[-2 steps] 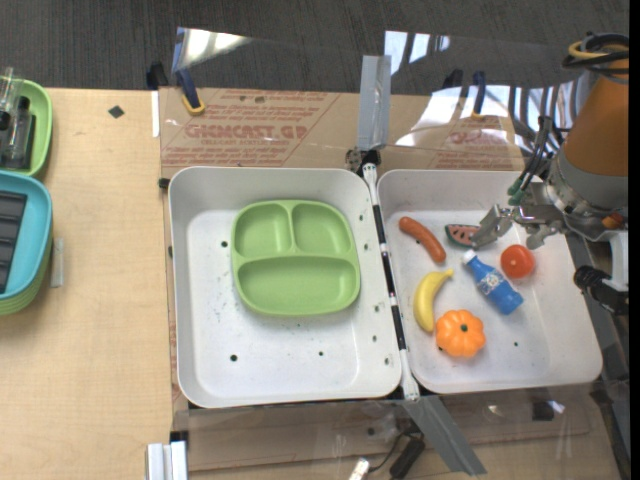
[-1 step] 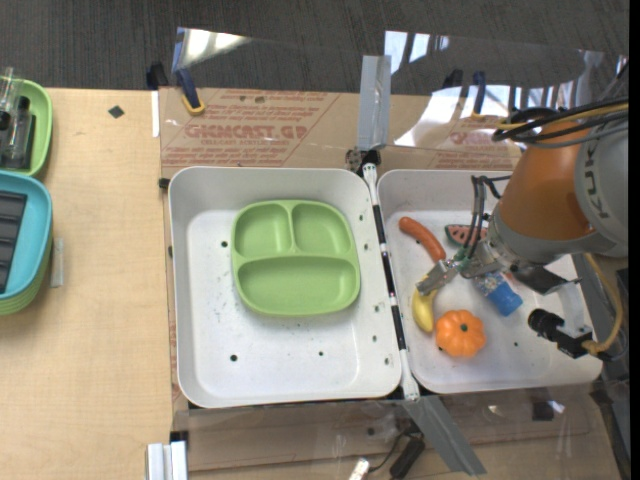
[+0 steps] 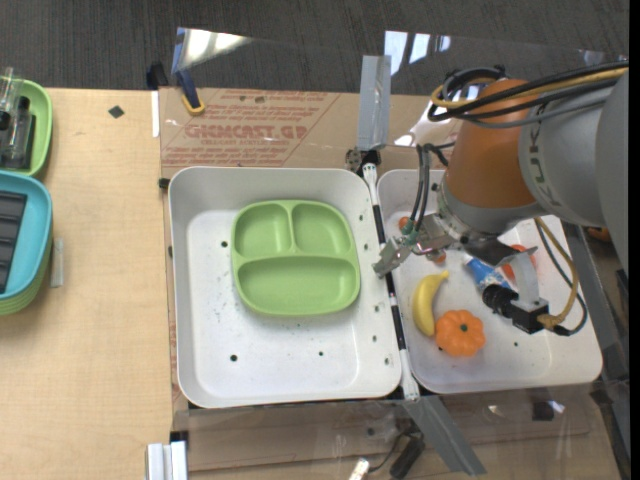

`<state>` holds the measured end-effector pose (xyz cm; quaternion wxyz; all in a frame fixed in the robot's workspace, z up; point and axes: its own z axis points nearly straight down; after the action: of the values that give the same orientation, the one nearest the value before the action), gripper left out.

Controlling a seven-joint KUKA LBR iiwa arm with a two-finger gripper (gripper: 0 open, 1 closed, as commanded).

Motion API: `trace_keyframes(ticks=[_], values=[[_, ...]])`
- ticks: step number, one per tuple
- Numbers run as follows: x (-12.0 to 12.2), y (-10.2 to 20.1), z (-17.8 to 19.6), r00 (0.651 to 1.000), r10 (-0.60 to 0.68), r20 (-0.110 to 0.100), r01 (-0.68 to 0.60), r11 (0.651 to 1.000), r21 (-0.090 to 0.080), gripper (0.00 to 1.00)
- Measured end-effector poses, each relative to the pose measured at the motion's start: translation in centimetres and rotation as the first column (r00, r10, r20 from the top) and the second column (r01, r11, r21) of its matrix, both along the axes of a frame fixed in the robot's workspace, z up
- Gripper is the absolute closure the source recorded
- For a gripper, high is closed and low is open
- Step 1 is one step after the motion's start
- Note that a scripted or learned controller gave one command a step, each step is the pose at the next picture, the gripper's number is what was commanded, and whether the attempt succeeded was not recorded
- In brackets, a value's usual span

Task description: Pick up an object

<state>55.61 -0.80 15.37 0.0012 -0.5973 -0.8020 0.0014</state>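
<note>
The right bin (image 3: 560,368) holds a yellow banana (image 3: 429,303), a small orange pumpkin (image 3: 460,333) and a blue and white tube (image 3: 487,271) with something red beside it. A green divided plate (image 3: 295,258) lies in the left bin (image 3: 200,348). My gripper (image 3: 392,256) hangs low over the ridge between the two bins, just up and left of the banana and right of the plate. Nothing shows in its grasp. The arm's orange band (image 3: 495,158) and grey body cover the back of the right bin.
A brown cardboard sheet (image 3: 260,128) lies behind the bins. Teal (image 3: 25,233) and green (image 3: 30,128) trays with dark items sit at the bench's far left edge. Black cables (image 3: 530,313) trail from the arm over the right bin.
</note>
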Motion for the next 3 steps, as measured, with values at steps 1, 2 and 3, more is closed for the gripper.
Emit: trace_keyframes(ticks=[1, 2, 3], values=[[-6.8, 5.3, 3.7, 0.932, 0.363, 0.001, -0.363, 0.932, 0.001, 0.00], [-8.0, 16.3, -5.3, 0.993, 0.114, -0.003, -0.114, 0.993, -0.001, 0.00], [-7.8, 20.9, 16.6, 0.991, 0.132, 0.002, -0.132, 0.991, -0.003, 0.00]])
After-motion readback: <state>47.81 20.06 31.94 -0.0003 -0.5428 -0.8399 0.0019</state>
